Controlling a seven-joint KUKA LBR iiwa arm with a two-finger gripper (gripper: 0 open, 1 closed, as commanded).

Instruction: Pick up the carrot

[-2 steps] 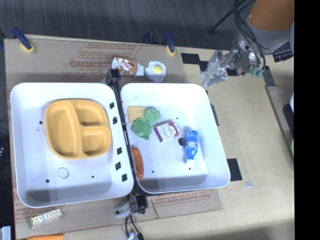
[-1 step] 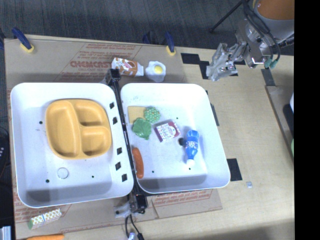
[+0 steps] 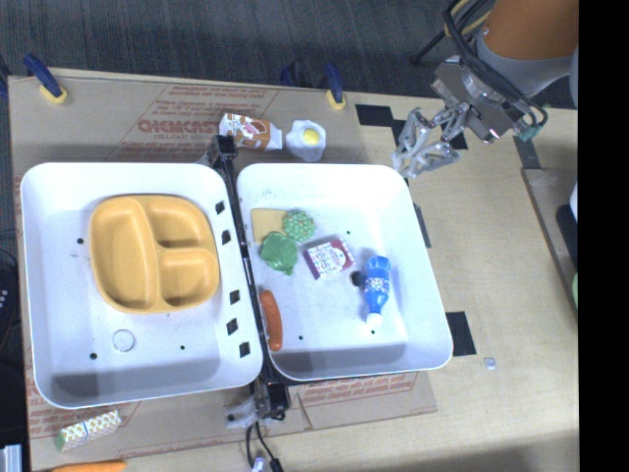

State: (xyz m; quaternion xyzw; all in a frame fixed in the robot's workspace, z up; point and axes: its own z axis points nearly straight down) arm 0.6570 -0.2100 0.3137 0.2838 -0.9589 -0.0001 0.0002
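1. Carrot (image 3: 272, 320): you find it lying lengthwise in the right bin (image 3: 418, 264), against that bin's left wall and toward the front corner, just beside the divide between the two bins. Nothing touches it from above.
2. Gripper (image 3: 418, 155): you see it hanging at the end of the grey arm (image 3: 491, 77) beyond the right bin's far right corner, over the bench (image 3: 491, 254) and not over the bin's floor. Its two fingers (image 3: 408, 150) stand slightly apart with nothing between them. It is well apart from the carrot.
3. Other contents of the right bin: you can pick out a yellow square slice (image 3: 263, 223) near the back left, a green leafy piece (image 3: 280, 252) and a green round piece (image 3: 299, 225) touching it, a small dark red packet (image 3: 328, 257) in the middle, and a blue bottle (image 3: 375, 285) with a white cap just to the right of the packet.
4. Left bin (image 3: 39, 264): you see a yellow divided tray (image 3: 152, 252) lying flat in its middle.
5. Behind the bins: a small brown carton (image 3: 246, 131) and a white-and-yellow round item (image 3: 307, 138) sit on the cardboard sheet (image 3: 167, 116), near the seam between the bins.
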